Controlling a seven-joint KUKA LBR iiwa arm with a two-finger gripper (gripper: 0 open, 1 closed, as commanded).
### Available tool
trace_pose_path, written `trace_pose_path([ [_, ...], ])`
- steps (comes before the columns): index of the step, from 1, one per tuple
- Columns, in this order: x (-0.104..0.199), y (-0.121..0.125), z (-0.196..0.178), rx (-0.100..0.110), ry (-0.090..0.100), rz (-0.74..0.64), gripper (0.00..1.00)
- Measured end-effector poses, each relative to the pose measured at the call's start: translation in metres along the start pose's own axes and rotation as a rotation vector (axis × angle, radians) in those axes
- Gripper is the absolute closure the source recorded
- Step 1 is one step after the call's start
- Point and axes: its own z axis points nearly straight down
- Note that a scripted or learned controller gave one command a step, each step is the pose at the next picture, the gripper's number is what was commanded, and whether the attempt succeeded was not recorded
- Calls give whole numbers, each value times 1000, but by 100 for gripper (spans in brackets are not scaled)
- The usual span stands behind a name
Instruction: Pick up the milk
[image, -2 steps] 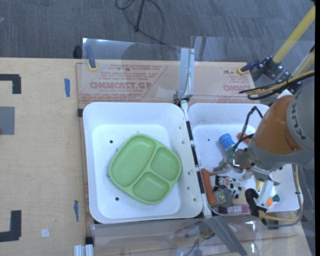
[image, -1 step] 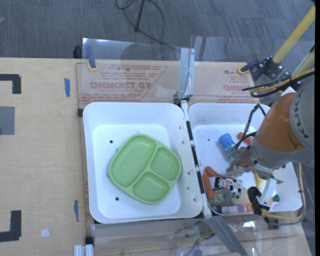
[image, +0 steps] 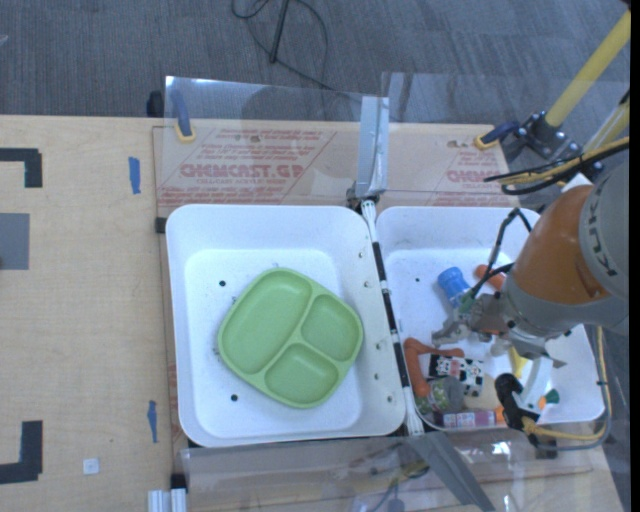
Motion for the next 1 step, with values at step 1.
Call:
trace_pose_path([
  [1,-1,0,-9,-1,0,3,100],
])
